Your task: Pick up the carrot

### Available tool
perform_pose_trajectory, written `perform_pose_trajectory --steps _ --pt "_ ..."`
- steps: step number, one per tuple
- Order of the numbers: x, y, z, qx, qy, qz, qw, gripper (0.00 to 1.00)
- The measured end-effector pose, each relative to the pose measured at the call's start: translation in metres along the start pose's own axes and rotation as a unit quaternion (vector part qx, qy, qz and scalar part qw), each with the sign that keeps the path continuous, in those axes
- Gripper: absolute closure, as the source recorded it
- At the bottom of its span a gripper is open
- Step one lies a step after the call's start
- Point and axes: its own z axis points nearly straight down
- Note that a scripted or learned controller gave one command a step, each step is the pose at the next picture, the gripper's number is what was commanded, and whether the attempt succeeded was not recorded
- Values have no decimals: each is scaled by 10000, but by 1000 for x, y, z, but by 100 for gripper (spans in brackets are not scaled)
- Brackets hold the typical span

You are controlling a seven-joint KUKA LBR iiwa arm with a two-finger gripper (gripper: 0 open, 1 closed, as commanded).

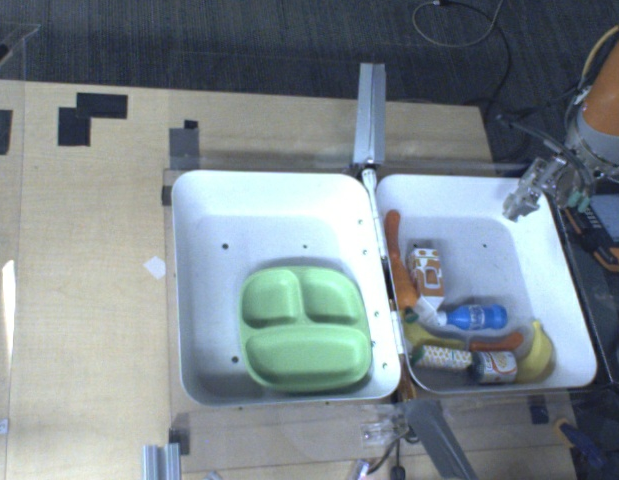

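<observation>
The carrot (397, 260) is a long orange root lying along the left wall of the right bin (549, 268), its thin end pointing toward the back. My gripper (523, 196) hovers over the back right corner of that bin, well to the right of the carrot and apart from it. Nothing is seen in its grasp. The orange-banded wrist (604, 103) rises behind it at the right edge.
Beside the carrot lies a small orange-and-white box (425, 269). A blue bottle (475, 318), a banana (536, 353), a can (495, 366) and other items crowd the bin's front. A green divided plate (304, 328) sits in the left bin (204, 268).
</observation>
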Motion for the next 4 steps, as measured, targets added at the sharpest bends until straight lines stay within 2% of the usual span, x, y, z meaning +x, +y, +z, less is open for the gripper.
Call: perform_pose_trajectory --steps 2,3,4 --pt "-5 4 -27 -37 -112 -18 9999 100" --pt "-2 2 96 -6 0 -2434 9699 100" --pt "-26 14 105 -7 -12 -3317 9434 100"
